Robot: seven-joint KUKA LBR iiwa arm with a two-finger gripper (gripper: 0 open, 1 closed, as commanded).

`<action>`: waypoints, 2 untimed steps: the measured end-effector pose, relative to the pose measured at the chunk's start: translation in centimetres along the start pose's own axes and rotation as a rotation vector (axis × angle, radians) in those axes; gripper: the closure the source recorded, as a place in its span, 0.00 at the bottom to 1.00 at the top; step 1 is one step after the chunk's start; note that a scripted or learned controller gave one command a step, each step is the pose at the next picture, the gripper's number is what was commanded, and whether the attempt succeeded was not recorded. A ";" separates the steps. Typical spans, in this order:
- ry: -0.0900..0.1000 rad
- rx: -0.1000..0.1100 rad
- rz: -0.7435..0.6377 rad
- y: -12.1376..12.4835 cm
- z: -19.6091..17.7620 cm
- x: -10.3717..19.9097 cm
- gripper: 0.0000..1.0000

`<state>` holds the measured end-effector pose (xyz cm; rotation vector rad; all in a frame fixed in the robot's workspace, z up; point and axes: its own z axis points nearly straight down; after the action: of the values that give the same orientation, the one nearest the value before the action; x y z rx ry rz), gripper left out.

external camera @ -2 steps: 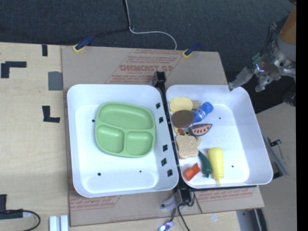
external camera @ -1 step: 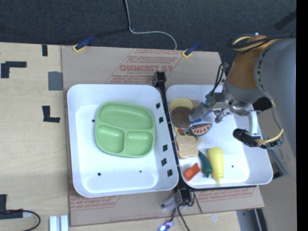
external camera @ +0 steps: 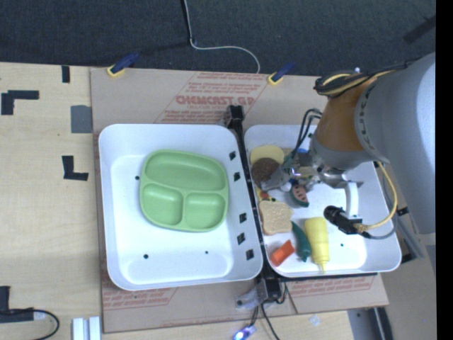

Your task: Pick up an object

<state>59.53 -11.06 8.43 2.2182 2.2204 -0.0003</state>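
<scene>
The right bin [external camera: 368, 259] holds several toy foods: a pale yellow round piece [external camera: 267, 153], a brown cookie [external camera: 265, 168], a slice of toast [external camera: 275, 217], a yellow bottle [external camera: 318, 238], a green piece [external camera: 302, 241] and an orange carrot [external camera: 282, 253]. My gripper [external camera: 296, 183] hangs low over the bin's upper middle, just right of the cookie, beside a small red and green piece [external camera: 300, 193]. The wrist hides the fingertips. The left bin [external camera: 117, 190] holds a green divided plate [external camera: 184, 190].
The arm's grey body and orange band [external camera: 343, 122] cover the right bin's upper right. Black clips [external camera: 234, 115] join the bins at the middle rim. A white cable [external camera: 212, 47] lies on the cardboard behind the bins.
</scene>
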 end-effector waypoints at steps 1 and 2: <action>0.002 0.003 -0.001 2.3 0.0 0.9 0.00; 0.000 0.001 0.004 -4.8 -0.2 1.4 0.00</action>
<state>54.78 -9.66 8.61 2.2233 2.2166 -0.0016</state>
